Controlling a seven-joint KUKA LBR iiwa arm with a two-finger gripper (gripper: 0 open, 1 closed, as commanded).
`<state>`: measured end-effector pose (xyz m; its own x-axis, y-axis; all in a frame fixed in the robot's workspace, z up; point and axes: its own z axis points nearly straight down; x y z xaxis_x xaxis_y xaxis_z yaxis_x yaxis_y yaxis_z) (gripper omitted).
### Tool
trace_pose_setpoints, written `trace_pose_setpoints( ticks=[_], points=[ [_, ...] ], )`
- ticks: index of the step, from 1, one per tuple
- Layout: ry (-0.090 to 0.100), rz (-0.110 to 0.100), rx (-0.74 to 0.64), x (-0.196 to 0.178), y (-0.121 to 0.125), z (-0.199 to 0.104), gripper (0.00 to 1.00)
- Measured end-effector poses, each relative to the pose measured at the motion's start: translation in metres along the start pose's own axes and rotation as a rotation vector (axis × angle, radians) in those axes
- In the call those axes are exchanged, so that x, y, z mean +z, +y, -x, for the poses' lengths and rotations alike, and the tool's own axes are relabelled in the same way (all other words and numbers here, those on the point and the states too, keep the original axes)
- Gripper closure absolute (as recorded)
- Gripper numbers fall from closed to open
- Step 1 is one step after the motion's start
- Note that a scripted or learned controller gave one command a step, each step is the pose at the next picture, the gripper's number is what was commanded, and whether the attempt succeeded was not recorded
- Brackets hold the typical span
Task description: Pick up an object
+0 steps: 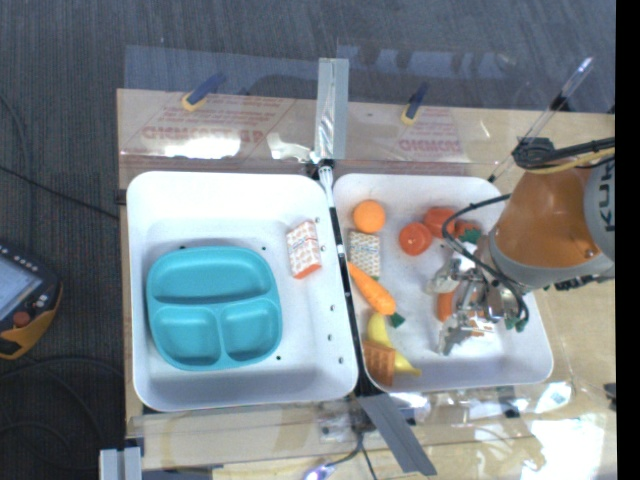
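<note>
My gripper (463, 314) is low in the right bin (520, 363), near its right middle, under the orange wrist band. A small orange piece (445, 306) lies right against the gripper's left side; whether it is gripped is unclear. Left of the gripper lie a carrot (370, 290) and a yellow banana (388, 352). Farther back sit an orange ball (369, 216), a red tomato (415, 238), another red item (441, 218) and a patterned packet (364, 253).
The left bin (160, 203) holds a teal divided plate (212, 303) and a small orange-and-white box (304, 248) near the divider. Black cables (480, 208) loop from the wrist over the right bin's back. A handheld controller (20, 303) lies off the bench at far left.
</note>
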<state>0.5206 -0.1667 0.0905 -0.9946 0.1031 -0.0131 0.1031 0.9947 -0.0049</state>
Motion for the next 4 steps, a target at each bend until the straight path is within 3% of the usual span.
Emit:
trace_pose_setpoints(
  ticks=[3, 4],
  points=[
    [0.003, 0.002, 0.098, 0.001, 0.007, 0.009, 0.00],
    [-0.004, 0.002, 0.097, -0.011, 0.007, 0.012, 1.00]
  ],
)
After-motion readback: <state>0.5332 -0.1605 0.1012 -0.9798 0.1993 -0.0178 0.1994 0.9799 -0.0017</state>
